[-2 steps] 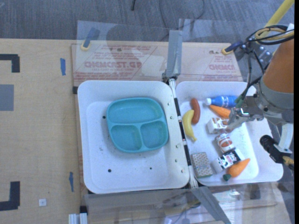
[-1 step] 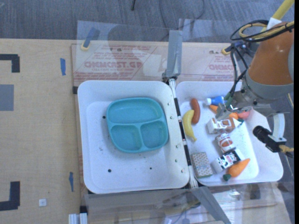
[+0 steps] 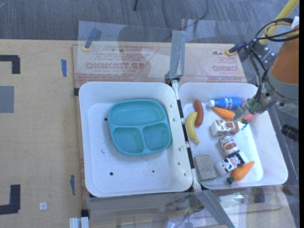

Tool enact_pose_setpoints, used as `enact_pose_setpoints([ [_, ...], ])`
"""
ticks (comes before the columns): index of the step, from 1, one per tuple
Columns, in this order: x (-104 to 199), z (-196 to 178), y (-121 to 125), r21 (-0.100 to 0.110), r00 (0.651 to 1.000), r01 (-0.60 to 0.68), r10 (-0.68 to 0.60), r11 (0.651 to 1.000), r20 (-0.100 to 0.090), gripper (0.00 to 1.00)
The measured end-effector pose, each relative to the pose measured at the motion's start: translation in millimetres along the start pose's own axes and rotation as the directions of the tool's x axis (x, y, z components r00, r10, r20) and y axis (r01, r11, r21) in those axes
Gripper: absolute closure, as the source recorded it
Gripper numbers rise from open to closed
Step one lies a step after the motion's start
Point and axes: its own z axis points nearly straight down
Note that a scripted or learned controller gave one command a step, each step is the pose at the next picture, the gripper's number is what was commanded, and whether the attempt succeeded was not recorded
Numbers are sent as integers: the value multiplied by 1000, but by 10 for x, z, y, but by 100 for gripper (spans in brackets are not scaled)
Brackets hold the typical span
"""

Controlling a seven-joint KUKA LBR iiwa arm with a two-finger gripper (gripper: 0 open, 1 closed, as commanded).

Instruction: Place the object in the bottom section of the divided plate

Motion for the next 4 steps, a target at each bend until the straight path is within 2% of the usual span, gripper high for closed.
enact_pose_setpoints([
  [1,-294,298,-839,2,999,52,-52,999,-3,100],
  [2,-319,-999,-265,-1,967,256,-256,967,0,100],
  [3,-375,454,-786,1,990,139,-139,990,-3,100],
  [4,-4,815,-856,2,994,110,-110,994,-4,100],
])
